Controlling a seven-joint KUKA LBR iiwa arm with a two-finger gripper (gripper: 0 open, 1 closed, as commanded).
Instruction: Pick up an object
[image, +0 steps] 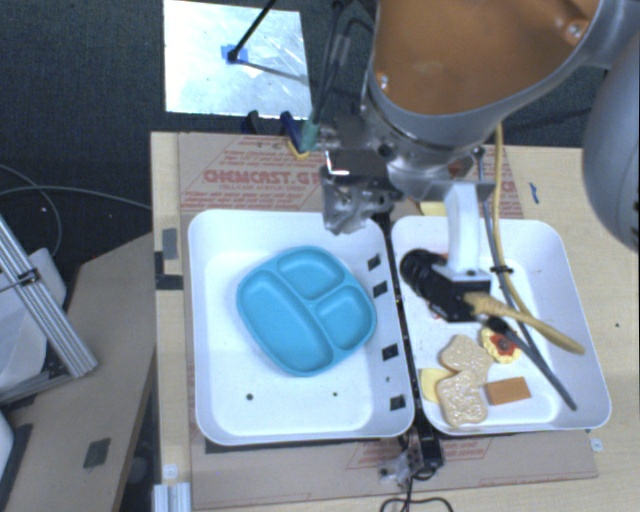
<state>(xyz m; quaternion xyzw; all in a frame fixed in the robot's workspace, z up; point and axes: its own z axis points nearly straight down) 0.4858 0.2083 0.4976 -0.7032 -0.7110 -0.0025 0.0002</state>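
We see the pincer (350, 208) hanging above the far end of the wall shared by the two bins. We cannot tell whether it is released or clenched, and nothing shows in its hold. The nearest candidate is the blue three-compartment plastic plate (300, 325), lying flat in the middle of the left shallow white bin (215, 400). We judge it light, stiff and smooth, so rather slippery. Its raised outer rim or a divider ridge is the place to pinch, not the flat wells. In the right shallow white bin (570, 290), near its front edge, two beige cracker-shaped pieces (465, 385) lie touching, with a small orange rectangular block (506, 391) just beside them. These look light and rigid, best taken across their thin edges.
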